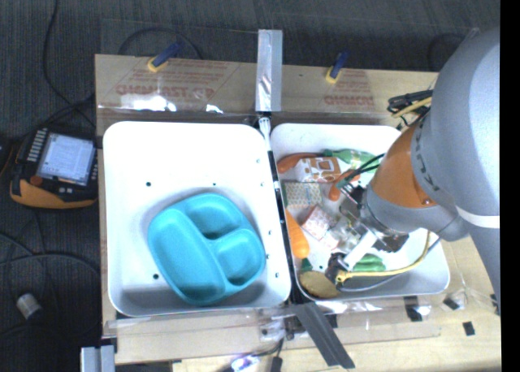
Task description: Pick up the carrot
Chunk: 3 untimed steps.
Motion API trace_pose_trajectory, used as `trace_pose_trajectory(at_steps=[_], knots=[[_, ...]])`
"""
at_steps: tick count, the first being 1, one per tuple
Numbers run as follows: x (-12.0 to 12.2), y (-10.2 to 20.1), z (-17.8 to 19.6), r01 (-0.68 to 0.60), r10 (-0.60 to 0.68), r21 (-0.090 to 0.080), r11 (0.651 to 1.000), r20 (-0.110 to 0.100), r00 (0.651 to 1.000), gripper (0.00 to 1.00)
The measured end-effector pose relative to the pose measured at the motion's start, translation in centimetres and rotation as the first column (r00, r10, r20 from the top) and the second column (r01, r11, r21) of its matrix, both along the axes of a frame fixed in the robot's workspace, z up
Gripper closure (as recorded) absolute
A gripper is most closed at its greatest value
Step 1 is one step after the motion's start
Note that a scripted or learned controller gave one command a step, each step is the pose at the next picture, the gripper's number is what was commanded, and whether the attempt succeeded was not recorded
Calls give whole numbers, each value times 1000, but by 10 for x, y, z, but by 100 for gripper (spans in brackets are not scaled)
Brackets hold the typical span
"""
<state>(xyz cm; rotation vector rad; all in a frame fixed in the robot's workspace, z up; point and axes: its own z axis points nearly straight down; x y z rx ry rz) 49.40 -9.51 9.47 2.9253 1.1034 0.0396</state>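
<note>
dark grey carpet (97,5) ran all round a wooden bench (203,82), with loose cables trailing over the floor at ten o'clock and a small handheld screen unit (57,167) lying off the bench at nine o'clock. i counted two shallow white bins side by side on the bench, and two clamps with yellow and blue handles along the far edge at twelve o'clock, one behind each bin.

the left bin (130,159) held one thing: a turquoise divided tray (207,244), sitting toward the six o'clock part of that bin, with three compartments.

the right bin (435,273) was crowded. the carrot (298,242), one of them, lay against the bin's nine o'clock wall, just beside the divider between the bins, long axis running roughly twelve to six. near it were a small printed carton (318,170) at eleven o'clock, some crumpled wrappers (315,222) in the middle, a green item (348,155) at twelve o'clock, and a brown rounded piece (319,283) at seven o'clock.

the single grey arm (471,135) came in from three o'clock, its orange band (402,175) over the right bin. the gripper (348,261) was down among the clutter near the bin's middle, just to the three o'clock side of the carrot and apart from it. i could not tell whether it was clenched or released.
</note>
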Motion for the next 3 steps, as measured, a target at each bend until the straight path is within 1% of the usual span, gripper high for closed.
trace_pose_trajectory(at_steps=[1, 2, 3], knots=[[2, 0, 10, -2, 2, -1, 1000, 2, 1000, 100], [-1, -7, 0, -150, 150, -8, 989, -2, 989, 100], [-1, -2, 0, 78, -78, 3, 997, -1, 997, 100]])
